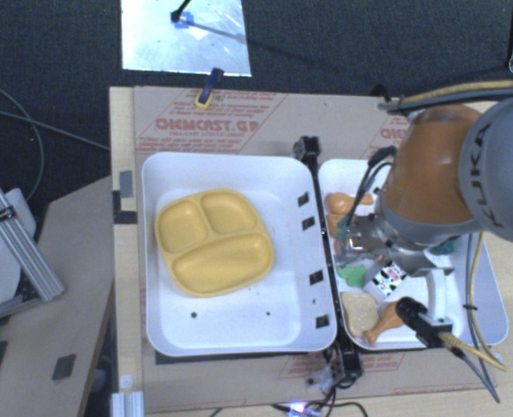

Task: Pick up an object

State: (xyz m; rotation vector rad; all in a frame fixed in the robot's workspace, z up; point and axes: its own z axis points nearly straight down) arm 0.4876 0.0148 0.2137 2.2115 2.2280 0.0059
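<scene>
Whether the gripper [354, 248] is released or clenched cannot be told; it hangs low in the right bin [496, 320], its tip lost among the clutter under the orange-banded arm [439, 176]. Going left to right: the left bin [239, 330] holds a yellow divided plate [213, 241] lying flat toward its left side. In the right bin, an orange piece [337, 203] sits at the back, a green object [354, 274] just beneath the gripper, a black-and-white patterned object [389, 277] beside it, and a tan drumstick-shaped toy [371, 316] at the front.
</scene>
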